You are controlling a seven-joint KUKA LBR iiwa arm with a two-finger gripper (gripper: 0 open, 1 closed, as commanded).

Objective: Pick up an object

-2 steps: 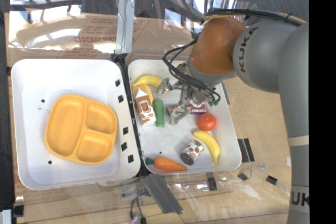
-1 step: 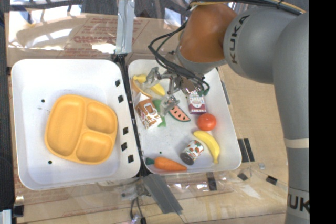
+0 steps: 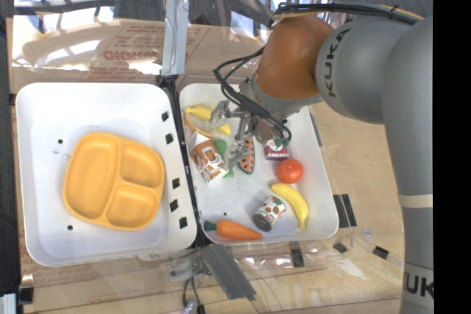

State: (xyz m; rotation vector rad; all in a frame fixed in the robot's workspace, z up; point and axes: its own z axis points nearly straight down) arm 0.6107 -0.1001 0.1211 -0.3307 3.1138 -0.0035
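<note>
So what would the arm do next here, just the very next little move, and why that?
Probably a short, straight descent. The tool hangs over the crowded upper part of the right bin, above the watermelon slice and beside the small carton. Nothing shows between its fingers, so it likely needs to go lower before closing.

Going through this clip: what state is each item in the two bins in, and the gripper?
Yellow tray: flat, right way up, in left bin.
Carrot: lying in right bin.
Banana: lying.
Tomato: resting, free.
Can: on its side.
Carton: tipped over.
Watermelon slice: lying flat.
Gripper: low over the items, holding nothing visible.
</note>
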